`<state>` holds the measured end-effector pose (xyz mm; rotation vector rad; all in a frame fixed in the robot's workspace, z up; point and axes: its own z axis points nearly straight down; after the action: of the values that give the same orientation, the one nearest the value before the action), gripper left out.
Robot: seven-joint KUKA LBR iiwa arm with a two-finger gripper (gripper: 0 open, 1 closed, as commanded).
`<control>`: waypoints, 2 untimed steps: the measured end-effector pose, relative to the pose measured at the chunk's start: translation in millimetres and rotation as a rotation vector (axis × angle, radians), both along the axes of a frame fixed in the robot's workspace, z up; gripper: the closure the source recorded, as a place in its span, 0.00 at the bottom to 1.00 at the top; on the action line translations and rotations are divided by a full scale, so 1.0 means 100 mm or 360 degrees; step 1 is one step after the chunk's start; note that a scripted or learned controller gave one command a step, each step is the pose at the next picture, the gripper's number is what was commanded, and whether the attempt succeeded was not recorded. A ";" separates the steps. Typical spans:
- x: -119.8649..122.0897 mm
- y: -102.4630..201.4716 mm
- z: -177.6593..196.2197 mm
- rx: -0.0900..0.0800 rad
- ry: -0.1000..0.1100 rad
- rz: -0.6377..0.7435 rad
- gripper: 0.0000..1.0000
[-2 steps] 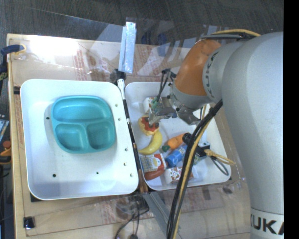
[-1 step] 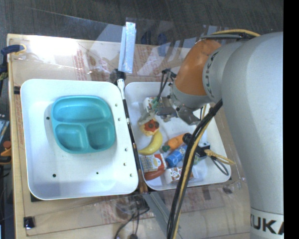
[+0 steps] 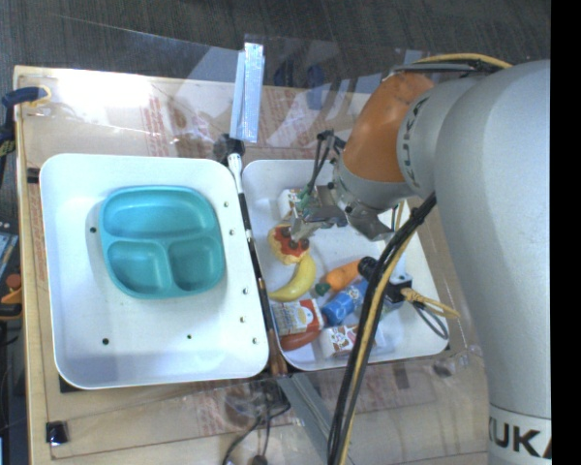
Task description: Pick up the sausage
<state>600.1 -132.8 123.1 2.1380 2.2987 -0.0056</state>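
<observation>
White, smooth plastic is forming the two shallow bins that are sitting side by side on the wooden bench (image 3: 126, 114). The left bin (image 3: 68, 337) is carrying a teal tray (image 3: 165, 238) with rounded corners and three compartments, one long at the far side and two smaller at the near side. The right bin (image 3: 261, 177) is holding a crowd of small toy foods. A curved yellow banana (image 3: 298, 281) is lying near the middle of this bin, and just beyond it a round red and yellow piece (image 3: 289, 245) is resting. To the right of the banana an orange carrot-like piece (image 3: 341, 276) and a blue object (image 3: 341, 308) are lying close together. The sausage (image 3: 300, 338), reddish-brown and cylindrical, is lying at the near left part of the right bin, just near of the banana and beside a small printed carton (image 3: 341, 340).

Grey and rounded, the arm (image 3: 494, 211) is reaching in from the right, with its orange band (image 3: 382, 129) bending down over the far part of the right bin. The gripper (image 3: 305, 216) is pointing down and to the left, hanging over the red and yellow piece, apart from the sausage. Black cables (image 3: 368, 337) are hanging from the wrist across the bin. Whether the hand is wide or narrow, I cannot tell.
</observation>
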 end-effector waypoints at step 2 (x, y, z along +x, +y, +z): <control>0.02 -0.03 -0.33 0.0007 0.0011 0.0016 0.00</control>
<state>602.4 -136.2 90.1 2.1317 2.3154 -0.0076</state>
